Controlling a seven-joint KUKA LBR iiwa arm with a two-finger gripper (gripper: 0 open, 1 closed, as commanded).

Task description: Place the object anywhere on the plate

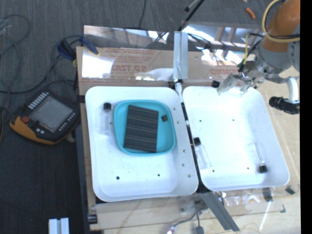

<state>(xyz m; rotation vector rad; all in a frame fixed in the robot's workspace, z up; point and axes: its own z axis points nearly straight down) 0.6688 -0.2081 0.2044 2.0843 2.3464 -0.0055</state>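
A dark grey ribbed rectangular block (141,128) lies flat on the teal plate (168,140) in the left bin (141,182). A small black cube (164,118) also rests on the plate, near its right rim. My gripper (236,85) hangs over the far rim of the right bin (234,145), well away from the plate. Nothing is visible in it.
A clear tube with a black cap (106,113) lies left of the plate. Another such tube (200,151) lies by the divider between the bins, and a third (260,161) lies near the right bin's right wall. A cardboard wall (131,65) stands behind the bins.
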